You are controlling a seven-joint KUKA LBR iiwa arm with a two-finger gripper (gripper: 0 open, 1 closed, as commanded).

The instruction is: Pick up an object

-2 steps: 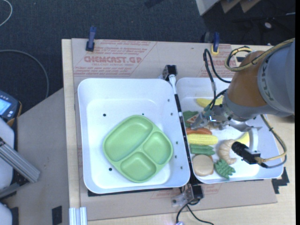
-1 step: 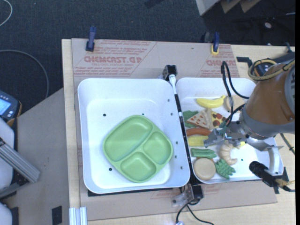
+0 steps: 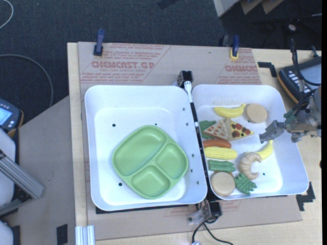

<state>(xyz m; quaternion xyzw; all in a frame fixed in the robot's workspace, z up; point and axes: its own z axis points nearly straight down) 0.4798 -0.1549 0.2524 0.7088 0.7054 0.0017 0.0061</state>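
Arm enters from the right edge of the frame, low and roughly horizontal, only its wrist end in view. Pincer (image 3: 269,133) points left, tilted slightly downward, the grey tip extended ahead of a bulkier wrist housing. Tip is small and blurred; finger spacing not resolvable. Nothing seen between the fingers.
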